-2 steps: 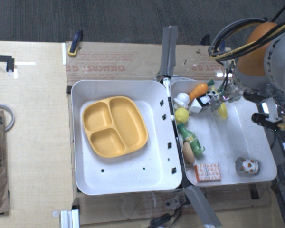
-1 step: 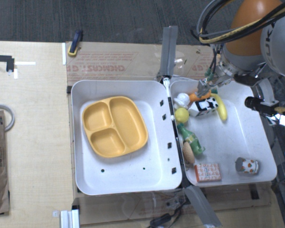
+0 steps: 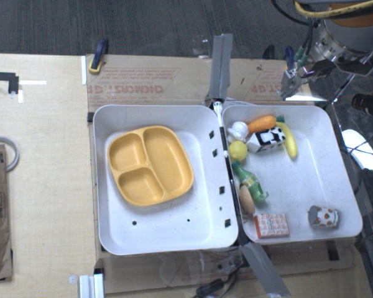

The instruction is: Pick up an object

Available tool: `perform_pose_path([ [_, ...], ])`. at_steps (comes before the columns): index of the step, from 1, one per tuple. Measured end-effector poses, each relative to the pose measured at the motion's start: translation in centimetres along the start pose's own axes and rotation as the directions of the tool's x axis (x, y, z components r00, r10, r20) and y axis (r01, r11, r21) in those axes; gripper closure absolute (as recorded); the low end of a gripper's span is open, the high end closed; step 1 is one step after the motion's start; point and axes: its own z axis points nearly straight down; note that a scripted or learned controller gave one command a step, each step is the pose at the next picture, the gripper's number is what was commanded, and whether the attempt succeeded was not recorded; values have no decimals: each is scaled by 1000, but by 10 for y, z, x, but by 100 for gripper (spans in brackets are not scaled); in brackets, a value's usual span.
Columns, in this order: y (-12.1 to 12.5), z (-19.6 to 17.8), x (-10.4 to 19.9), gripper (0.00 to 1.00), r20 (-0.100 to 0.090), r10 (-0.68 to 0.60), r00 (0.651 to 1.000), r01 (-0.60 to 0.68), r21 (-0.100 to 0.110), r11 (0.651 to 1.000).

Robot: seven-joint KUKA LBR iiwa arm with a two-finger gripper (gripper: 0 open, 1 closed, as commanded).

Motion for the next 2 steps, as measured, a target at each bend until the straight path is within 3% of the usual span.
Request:
perform_pose_path([
  [1, -36, 108, -11, 100, -1, -272, 962, 272, 0, 962],
  [2, -85, 192, -76, 100, 0, -682, 731, 682, -2, 731],
])
